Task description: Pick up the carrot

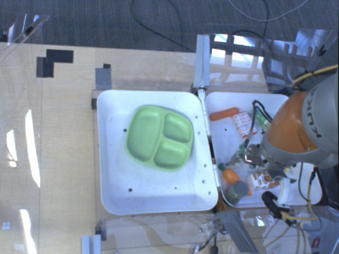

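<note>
- Camera view looks down on the desk [63, 157], where you see two white bins side by side.
- You find in the left bin [114, 194] a green tray [159, 136] with three compartments, and it lies flat near the middle.
- You find the carrot [224, 113] in the right bin [222, 102], at its far left part, lying flat and well apart from the arm.
- Just beside the carrot, to its right, there is a small packet with a red and white pattern [242, 123].
- The arm [296, 128] reaches in from the right, and its orange band covers the right part of that bin.
- The pincer [249, 155] is low over the near part of the right bin, close to several small things, among them an orange object [230, 175] and a grey round one [238, 188].
- You cannot tell from this angle how far the pincer is open, and nothing is visible between its tips.
</note>
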Tool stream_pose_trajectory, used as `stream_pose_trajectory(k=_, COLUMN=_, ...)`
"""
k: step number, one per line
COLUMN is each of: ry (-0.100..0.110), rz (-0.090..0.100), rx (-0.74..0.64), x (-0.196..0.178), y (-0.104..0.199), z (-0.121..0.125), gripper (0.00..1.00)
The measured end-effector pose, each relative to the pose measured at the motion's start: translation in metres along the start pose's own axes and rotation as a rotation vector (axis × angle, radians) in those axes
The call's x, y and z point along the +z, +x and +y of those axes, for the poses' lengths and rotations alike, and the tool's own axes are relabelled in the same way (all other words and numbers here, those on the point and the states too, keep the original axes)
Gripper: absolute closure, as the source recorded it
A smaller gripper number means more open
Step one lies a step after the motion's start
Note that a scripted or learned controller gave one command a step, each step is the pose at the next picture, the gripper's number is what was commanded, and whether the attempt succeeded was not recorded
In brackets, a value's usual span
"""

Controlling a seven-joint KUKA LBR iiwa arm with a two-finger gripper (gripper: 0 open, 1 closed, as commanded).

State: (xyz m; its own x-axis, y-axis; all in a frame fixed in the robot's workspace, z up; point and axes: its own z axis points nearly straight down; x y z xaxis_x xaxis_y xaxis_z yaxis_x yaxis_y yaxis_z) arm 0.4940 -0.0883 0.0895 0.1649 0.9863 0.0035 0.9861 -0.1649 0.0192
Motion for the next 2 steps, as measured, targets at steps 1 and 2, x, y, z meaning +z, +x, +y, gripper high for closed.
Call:
stream_pose_trajectory(k=1, ry=0.006, rz=-0.003, rx=-0.419, x=0.000, y=0.000, z=0.022, gripper=0.00)
stream_pose_trajectory(k=2, ry=-0.001, rz=-0.001, rx=-0.342, x=0.000, y=-0.005, z=0.001, gripper=0.00)
